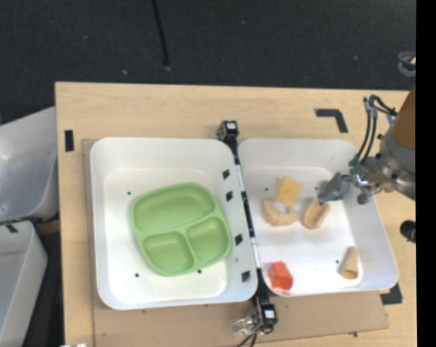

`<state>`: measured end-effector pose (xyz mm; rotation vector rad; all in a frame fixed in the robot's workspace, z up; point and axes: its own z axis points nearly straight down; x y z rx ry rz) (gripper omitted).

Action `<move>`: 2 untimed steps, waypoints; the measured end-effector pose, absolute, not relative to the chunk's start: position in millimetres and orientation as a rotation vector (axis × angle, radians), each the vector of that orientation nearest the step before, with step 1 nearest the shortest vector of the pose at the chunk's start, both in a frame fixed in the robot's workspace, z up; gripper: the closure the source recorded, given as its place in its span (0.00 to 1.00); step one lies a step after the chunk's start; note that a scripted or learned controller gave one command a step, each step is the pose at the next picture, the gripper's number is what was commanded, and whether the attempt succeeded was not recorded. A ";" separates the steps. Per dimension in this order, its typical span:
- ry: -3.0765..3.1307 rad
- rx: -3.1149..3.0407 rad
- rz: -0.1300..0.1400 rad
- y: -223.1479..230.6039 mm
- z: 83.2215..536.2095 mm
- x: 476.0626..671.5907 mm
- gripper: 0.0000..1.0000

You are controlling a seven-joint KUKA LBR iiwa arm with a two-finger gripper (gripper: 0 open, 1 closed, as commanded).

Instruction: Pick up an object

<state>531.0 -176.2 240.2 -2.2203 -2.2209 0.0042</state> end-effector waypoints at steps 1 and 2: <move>-2.220 -2.222 0.004 -181.9 197.2 529.9 0.00; -2.219 -2.221 0.004 -188.0 147.2 520.6 0.00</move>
